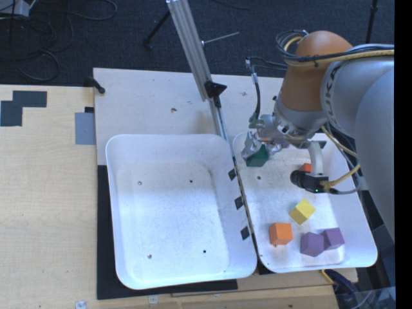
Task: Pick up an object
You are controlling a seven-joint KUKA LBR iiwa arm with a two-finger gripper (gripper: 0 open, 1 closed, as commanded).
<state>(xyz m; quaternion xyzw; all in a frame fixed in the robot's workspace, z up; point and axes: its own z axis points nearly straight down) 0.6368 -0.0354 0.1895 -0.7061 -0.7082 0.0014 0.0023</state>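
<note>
We saw the gripper [257, 148] right of centre, closed on a small green block [259, 156]. We read no writing on it.

Four blocks [308, 230] lie in the right bin's [360, 253] near end, hand [256, 152] behind them.

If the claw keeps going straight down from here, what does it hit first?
Most likely the green object right at the claw, then the right bin's floor. Depth is unclear from this slanted view.
</note>
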